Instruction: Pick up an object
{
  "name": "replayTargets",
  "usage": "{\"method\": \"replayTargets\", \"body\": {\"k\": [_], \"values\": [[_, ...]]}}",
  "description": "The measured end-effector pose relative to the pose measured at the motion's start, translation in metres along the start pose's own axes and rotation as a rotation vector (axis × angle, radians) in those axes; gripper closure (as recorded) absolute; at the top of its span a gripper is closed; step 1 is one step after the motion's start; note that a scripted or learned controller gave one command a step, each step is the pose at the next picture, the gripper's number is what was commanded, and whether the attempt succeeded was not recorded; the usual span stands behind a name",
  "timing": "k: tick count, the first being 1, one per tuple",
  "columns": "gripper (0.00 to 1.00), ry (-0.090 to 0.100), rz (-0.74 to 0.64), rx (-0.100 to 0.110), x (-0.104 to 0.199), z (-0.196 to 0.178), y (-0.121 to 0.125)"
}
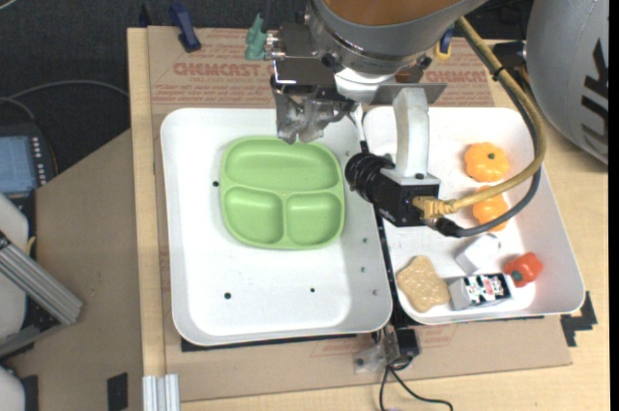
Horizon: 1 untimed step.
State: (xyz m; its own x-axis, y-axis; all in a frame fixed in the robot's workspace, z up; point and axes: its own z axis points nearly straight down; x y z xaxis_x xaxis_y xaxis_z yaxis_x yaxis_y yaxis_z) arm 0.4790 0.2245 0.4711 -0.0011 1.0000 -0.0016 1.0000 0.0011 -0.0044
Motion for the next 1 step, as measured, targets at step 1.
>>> {"method": "replayTargets", "body": {"k": [1], "values": [[1.00, -0.001, 0.003, 0.000, -0.0029, 0.0375, 0.0000]]}}
